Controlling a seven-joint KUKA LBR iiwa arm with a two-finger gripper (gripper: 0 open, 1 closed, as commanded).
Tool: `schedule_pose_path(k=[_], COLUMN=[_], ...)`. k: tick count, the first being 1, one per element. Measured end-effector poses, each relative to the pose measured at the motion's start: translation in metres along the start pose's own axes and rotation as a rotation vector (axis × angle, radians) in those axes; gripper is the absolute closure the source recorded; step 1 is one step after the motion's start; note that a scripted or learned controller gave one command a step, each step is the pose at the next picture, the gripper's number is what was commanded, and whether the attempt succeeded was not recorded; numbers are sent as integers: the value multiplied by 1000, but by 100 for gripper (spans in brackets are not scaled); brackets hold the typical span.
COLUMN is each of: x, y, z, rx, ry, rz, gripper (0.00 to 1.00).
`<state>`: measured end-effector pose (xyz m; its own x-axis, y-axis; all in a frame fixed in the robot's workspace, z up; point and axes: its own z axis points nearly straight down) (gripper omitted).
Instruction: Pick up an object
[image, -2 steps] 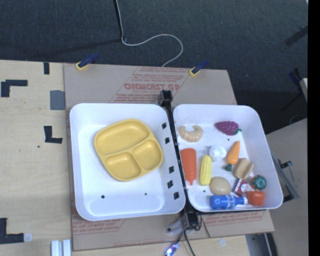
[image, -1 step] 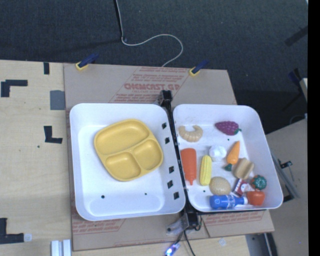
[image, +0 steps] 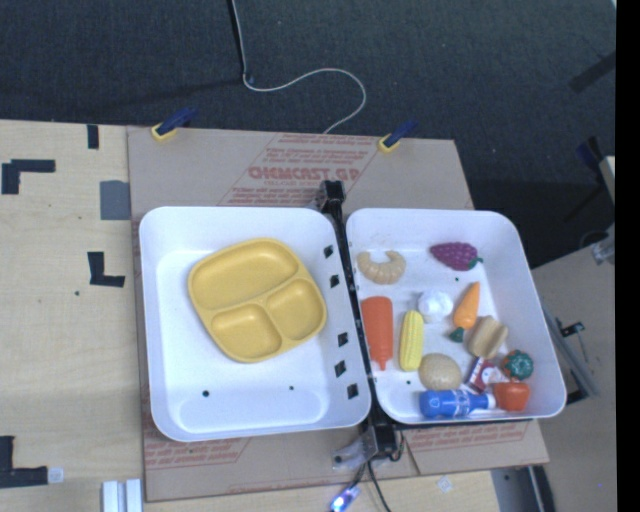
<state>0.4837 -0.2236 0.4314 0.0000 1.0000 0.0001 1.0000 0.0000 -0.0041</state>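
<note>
Two shallow white plastic bins sit side by side on a cardboard sheet (image: 300, 165): the left bin (image: 170, 300) holds a yellow three-compartment plastic plate (image: 257, 298), tilted a little askew. The right bin (image: 520, 270) carries the pickable toy food: an orange carrot-like stick (image: 377, 331) beside a yellow corn cob (image: 411, 340), a blue bottle (image: 452, 403) along the near wall, a tan croissant (image: 382, 265), a purple grape bunch (image: 454, 255), a beige potato (image: 439, 371). No arm or gripper appears, so its grasp cannot be judged.
</note>
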Motion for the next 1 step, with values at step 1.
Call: schedule_pose_path(k=[1], x=[0], y=[0], z=[-40], rx=[-7], ry=[-2], rz=[-1], gripper=[100])
